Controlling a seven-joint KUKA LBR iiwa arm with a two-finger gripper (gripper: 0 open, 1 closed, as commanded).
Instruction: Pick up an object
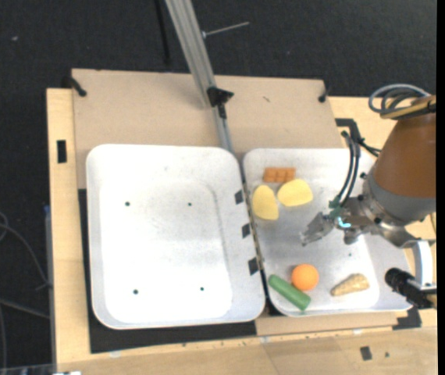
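The right bin (pixel 328 162) holds several small objects. An orange waffle-like block (pixel 279 176) lies near its back edge. Just in front of it sit two yellow pieces (pixel 265 203) (pixel 294 194). An orange ball (pixel 305 276), a green cylinder (pixel 288 293) and a tan wedge (pixel 350 285) lie along the front edge. My gripper (pixel 322 227) hovers over the bare middle of this bin, right of the yellow pieces and above the ball. Nothing shows between its fingers.
The left bin (pixel 164 233) sits beside the right one, with clips along the shared rim. A metal camera pole (pixel 195 49) rises behind the bins. The arm's orange band (pixel 406 158) and cables (pixel 353 170) overhang the right bin's right side.
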